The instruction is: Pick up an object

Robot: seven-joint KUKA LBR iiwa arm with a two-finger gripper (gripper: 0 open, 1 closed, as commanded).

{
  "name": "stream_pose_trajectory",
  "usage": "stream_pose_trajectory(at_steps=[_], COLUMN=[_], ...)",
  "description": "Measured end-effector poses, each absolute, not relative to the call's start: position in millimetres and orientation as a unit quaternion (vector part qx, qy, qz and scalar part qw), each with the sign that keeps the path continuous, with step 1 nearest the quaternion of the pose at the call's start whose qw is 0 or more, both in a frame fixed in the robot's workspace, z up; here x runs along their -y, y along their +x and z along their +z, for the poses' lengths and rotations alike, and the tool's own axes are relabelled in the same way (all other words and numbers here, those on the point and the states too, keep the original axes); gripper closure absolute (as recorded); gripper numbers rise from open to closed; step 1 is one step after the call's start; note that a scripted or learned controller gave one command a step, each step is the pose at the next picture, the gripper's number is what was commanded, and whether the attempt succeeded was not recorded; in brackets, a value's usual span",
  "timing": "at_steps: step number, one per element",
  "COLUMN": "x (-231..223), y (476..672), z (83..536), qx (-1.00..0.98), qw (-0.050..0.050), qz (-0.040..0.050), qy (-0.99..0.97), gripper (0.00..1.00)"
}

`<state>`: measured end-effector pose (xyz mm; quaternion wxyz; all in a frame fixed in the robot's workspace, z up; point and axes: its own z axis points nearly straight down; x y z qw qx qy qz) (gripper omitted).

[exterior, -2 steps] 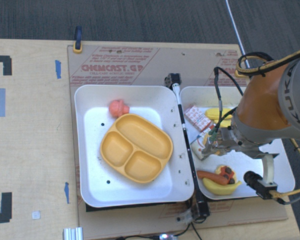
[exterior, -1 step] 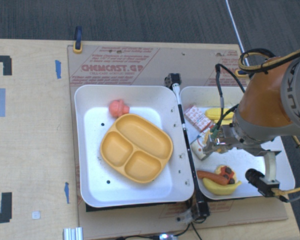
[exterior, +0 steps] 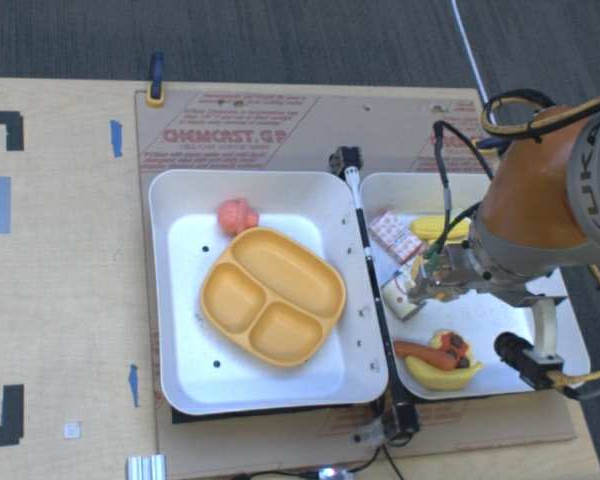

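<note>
End effector (exterior: 420, 286) hovers low in the right bin (exterior: 570, 340), at nine o'clock from the wrist; grip state, cannot tell. A small white cup-like object (exterior: 398, 298) lies just beneath: probably light, stiff, slippery. Best pinched across its rim.

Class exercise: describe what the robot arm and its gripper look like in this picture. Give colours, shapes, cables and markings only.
The arm enters from the right: a rounded grey body with a broad orange band and part of dark lettering at the picture's edge. Black and yellow cables loop over its top. The gripper is a small metallic assembly with thin coloured wires running into it.
</note>
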<state>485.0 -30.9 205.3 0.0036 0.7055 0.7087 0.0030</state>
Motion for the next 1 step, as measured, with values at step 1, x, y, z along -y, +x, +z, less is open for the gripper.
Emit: stream_pose_trajectory(at_steps=[1], x=[30.6], y=[486.7], z=[215.6], qx=[-0.709], qw=[0.005], qz=[0.0041], qy=[0.705], gripper=[1.0])
